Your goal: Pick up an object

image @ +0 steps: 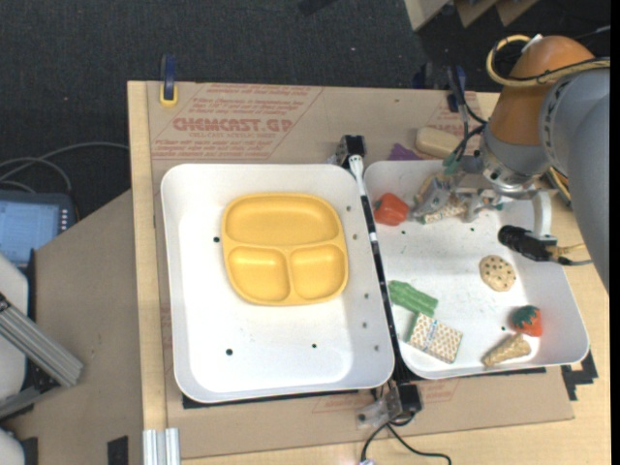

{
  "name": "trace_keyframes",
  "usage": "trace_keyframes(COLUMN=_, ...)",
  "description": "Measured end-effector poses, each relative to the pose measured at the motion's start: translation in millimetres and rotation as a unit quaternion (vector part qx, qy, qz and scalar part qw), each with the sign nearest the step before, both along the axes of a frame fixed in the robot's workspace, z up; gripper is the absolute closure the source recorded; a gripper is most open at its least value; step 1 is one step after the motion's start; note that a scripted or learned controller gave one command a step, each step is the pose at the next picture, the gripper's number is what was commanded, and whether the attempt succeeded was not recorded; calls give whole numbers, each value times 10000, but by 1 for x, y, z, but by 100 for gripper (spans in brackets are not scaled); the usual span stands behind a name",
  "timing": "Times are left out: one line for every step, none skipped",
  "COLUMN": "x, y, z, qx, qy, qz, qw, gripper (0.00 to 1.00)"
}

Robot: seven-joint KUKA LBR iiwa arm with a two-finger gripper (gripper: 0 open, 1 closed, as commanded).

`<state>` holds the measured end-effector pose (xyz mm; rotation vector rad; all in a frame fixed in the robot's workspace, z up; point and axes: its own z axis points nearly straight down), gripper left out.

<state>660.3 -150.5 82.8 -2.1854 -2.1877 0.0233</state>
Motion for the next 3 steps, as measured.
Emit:
trace_keyframes(x=0, y=0, z=0, qx=-11, qy=-2, qz=4, qw=10000, gripper=0)
trace_keyframes(x=0, y=1, z=0, qx=-16, qy=-3, qz=4, qw=10000, gripper=0)
trace_keyframes(x=0, y=1, z=0, qx=-16, qy=-3, qz=5, qw=10000, gripper=0)
